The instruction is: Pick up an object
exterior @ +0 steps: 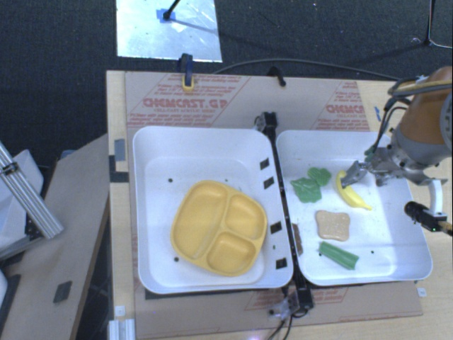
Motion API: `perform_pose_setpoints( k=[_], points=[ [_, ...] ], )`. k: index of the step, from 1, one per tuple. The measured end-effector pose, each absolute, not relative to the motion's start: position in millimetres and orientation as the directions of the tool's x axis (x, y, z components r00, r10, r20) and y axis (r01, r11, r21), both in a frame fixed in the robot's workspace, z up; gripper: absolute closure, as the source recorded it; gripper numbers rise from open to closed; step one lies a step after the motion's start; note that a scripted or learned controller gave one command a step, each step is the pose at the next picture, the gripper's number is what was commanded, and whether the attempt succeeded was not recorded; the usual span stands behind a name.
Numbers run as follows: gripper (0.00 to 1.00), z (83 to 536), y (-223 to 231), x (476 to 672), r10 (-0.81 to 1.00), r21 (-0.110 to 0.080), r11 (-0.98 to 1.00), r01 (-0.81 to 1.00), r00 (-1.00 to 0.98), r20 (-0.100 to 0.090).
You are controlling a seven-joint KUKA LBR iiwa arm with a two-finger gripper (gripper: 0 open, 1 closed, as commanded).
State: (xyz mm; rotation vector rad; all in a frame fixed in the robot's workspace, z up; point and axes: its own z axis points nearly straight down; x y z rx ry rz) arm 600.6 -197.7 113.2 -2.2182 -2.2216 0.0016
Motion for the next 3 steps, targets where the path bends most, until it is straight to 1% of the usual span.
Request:
perform_pose_setpoints(
  k=[1,2,3],
  points=[
    [1.00,127.7,-198.7,602.5,1.000,0.005,0.002,1.000,-0.002,-0.002],
    [1.00,181.5,-188.9,601.3,1.000,0.007,0.005,1.000,-0.005,-0.002],
    [1.00,225.7,-187.5,604.8,1.000,0.007,0.005,1.000,-0.005,-0.002]
  ],
)
